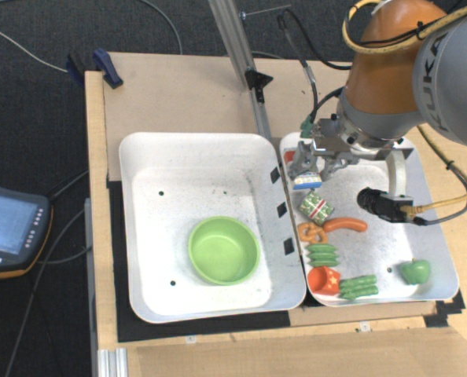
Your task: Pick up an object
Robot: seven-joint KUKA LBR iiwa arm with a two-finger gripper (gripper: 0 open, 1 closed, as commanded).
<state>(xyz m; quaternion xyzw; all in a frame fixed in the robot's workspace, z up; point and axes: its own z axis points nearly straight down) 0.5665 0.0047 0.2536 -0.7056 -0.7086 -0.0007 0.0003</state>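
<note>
From the camera view, I see my gripper (306,163) low over the back left part of the right bin (430,210). I cannot tell how the hand stands, since it is too small and dark to read. Just below it, toward the front of the bin, sits a small striped block (314,207), very near. Past that lie an orange carrot (336,227) with its long side pointing left to right, green pea pods (358,287), and a green pepper (414,271). A green bowl (223,249) sits in the left bin (151,171). On the grey arm (454,69) I can read part of "KUKA".
</note>
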